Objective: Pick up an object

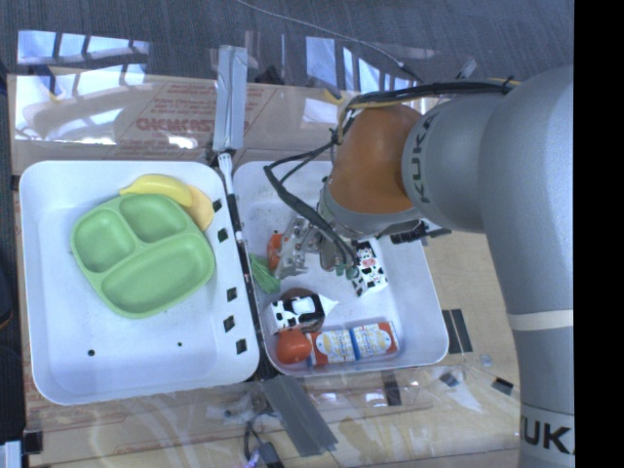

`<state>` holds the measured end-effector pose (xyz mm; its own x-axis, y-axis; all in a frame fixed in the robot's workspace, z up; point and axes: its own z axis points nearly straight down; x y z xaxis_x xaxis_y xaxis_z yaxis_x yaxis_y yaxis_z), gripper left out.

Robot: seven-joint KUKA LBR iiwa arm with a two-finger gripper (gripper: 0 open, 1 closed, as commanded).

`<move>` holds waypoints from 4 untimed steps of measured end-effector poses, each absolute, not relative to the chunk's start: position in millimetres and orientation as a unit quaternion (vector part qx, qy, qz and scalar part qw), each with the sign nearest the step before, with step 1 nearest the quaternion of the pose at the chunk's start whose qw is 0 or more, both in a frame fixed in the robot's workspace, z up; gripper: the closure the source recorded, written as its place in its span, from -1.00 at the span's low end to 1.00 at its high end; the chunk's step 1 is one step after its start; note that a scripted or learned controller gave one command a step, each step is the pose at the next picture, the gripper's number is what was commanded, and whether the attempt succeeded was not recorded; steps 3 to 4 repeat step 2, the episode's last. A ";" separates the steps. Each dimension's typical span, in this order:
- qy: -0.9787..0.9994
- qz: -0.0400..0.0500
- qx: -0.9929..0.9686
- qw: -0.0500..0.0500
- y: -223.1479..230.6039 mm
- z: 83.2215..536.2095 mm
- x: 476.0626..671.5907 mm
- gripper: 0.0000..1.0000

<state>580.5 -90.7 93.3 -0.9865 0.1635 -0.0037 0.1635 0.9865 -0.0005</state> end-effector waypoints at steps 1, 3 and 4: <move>0.997 -0.001 0.078 0.003 -89.2 103.5 581.4 1.00; 0.996 0.002 0.090 0.005 8.4 197.1 626.2 1.00; 0.996 0.002 0.090 0.005 8.4 197.1 626.2 1.00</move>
